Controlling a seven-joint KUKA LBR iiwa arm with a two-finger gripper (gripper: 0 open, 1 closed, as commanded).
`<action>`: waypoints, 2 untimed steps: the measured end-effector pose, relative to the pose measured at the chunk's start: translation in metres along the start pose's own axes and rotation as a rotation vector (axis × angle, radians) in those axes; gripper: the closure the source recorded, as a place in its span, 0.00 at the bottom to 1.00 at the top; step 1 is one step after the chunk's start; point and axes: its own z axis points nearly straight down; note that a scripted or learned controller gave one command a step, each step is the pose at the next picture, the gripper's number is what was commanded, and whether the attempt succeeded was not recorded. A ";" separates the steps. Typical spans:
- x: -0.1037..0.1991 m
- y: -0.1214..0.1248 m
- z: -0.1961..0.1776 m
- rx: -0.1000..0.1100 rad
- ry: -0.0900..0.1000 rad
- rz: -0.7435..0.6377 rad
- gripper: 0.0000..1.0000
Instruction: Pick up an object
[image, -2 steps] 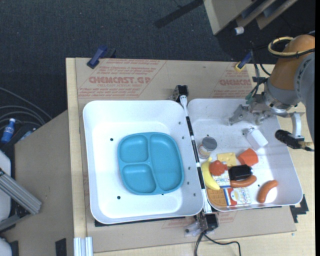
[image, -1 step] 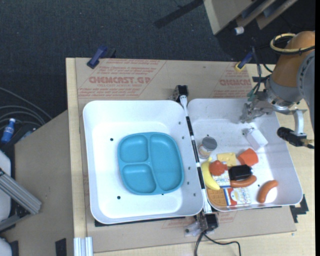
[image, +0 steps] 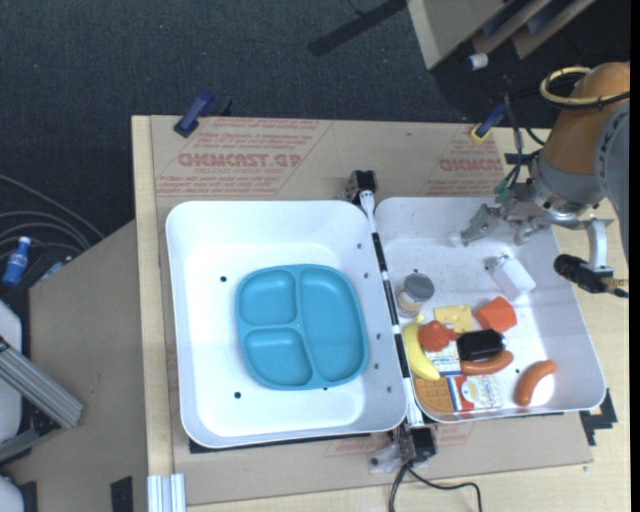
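My gripper (image: 497, 232) hangs over the far part of the right bin (image: 575, 330), open, with nothing between its fingers. The objects lie nearer the camera in that bin. A small white block (image: 511, 276) is closest, just below the gripper. Further forward are a grey-topped little can (image: 414, 291), an orange piece (image: 496, 313), a yellow slab (image: 453, 316), a red tomato-like toy (image: 434, 335), a banana (image: 417, 355), a black object (image: 480, 345), two sausages (image: 535, 381) and a waffle-coloured flat piece (image: 460, 396).
The left bin (image: 200, 250) holds a blue divided plate (image: 300, 325). A ridge with clips (image: 385, 280) separates the two bins. The grey arm with its orange band (image: 585, 125) comes in from the upper right. Cables lie off the bench at left.
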 end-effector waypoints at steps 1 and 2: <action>0.040 -0.002 0.011 0.000 0.001 0.002 0.00; 0.040 -0.002 0.000 -0.001 -0.001 0.001 1.00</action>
